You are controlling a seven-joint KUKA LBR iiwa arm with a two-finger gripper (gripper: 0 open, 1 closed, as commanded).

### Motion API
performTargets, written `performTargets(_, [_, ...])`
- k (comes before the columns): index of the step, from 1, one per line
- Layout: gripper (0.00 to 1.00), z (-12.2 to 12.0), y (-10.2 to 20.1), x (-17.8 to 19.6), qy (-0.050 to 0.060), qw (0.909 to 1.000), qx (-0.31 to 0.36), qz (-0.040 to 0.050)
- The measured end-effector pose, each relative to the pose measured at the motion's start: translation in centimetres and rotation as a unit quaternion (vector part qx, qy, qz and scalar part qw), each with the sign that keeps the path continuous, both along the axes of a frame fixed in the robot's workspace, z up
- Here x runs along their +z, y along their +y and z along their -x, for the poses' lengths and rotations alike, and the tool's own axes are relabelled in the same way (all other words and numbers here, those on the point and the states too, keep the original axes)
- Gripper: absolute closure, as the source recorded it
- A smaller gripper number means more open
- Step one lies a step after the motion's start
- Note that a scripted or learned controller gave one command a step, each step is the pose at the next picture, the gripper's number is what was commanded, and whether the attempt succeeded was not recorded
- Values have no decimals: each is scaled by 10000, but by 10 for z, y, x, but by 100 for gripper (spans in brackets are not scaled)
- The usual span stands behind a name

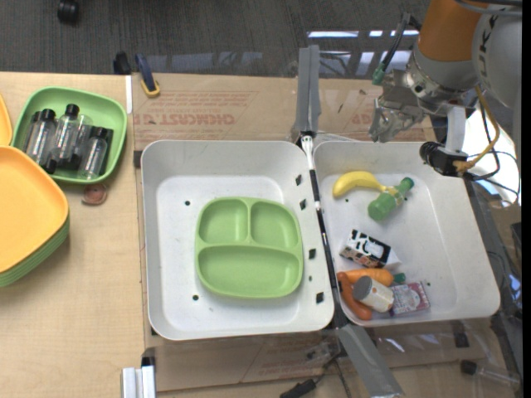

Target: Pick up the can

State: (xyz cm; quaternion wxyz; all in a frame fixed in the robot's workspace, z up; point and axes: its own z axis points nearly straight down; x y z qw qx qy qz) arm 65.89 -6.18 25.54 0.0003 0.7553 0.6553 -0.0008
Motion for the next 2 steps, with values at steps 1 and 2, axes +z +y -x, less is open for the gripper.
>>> performTargets(1, [100,23,-61,-36,15,9999,-146,0])
performTargets(2, [100,0,-1,-33,-3,9950,995,0])
